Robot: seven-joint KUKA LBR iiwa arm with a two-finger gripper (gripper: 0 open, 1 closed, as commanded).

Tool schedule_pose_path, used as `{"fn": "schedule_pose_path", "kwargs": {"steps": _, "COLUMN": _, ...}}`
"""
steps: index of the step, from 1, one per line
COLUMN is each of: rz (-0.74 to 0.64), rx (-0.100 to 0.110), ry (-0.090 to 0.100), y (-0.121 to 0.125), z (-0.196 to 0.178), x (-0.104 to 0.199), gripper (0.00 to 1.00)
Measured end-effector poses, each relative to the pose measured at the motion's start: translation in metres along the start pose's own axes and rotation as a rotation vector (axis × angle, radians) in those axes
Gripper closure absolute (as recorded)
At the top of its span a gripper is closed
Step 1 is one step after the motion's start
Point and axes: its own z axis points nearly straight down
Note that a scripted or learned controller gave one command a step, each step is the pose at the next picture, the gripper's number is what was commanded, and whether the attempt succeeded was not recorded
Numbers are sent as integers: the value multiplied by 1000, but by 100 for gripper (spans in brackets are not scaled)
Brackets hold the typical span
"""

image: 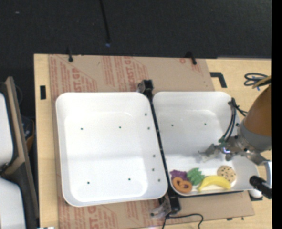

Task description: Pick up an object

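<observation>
Camera view, read from the left: the left bin (107,147) sits on the bench beside the right bin (193,109), their inner rims touching. Along the right bin's front edge lies a row of small things: a purple grape bunch (178,174), a brown pretzel (182,185), a green leafy piece (195,175), a yellow banana (214,182) and a speckled cookie (226,173) nearest the front right corner. The gripper (216,150) hangs just behind this row, toward the right wall, nothing between its tips; whether the claw is wide or narrow I cannot tell. To pick well, I judge it should centre over one piece, probably the cookie or banana, straddle its narrow side, then descend clear of neighbours.
</observation>
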Motion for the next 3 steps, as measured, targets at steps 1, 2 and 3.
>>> {"fn": "schedule_pose_path", "kwargs": {"steps": 1, "rz": 0, "rx": -2, "ry": -1, "y": 0, "z": 22, "x": 0, "gripper": 0}}
{"fn": "schedule_pose_path", "kwargs": {"steps": 2, "rz": 1, "rx": -5, "ry": -2, "y": 0, "z": 10, "x": -1, "gripper": 100}}
{"fn": "schedule_pose_path", "kwargs": {"steps": 3, "rz": 0, "rx": -9, "ry": -3, "y": -3, "z": -49, "x": -8, "gripper": 100}}
